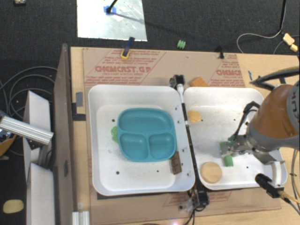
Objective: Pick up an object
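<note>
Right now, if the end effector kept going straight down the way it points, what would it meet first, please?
Probably the small green block lying just under the end effector on the right bin floor; depth is hard to judge from above.

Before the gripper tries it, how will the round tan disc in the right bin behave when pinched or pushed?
The round tan disc lies flat and low on the right bin floor, so fingers may struggle to get under it. It looks smooth, so a push would probably slide it rather than tip it. Stood on edge, it could roll.
</note>
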Controlling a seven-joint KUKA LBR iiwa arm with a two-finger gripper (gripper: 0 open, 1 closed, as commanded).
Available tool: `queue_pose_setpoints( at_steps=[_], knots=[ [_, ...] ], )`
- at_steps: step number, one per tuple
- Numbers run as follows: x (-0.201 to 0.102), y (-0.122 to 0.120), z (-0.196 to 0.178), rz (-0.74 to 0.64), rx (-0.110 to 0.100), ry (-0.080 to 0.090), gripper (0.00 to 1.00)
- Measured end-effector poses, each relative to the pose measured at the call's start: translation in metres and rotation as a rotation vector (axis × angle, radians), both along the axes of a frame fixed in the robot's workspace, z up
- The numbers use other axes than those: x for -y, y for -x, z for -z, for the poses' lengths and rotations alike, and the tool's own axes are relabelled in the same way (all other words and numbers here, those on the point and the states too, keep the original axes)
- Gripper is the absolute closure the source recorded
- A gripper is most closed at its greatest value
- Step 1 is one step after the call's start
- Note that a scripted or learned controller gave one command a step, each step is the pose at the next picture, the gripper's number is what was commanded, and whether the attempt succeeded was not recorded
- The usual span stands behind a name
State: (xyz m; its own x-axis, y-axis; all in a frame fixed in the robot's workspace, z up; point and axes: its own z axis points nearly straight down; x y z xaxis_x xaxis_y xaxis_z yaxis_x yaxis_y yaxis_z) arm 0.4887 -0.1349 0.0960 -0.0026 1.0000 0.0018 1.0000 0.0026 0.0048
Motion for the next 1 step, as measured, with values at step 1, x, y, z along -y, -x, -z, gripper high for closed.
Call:
queue_pose_setpoints(
  at_steps=[1],
  knots=[
    [-0.0779,-0.0151,-0.1063,-0.011,0.008,0.0,1.0]
  ],
)
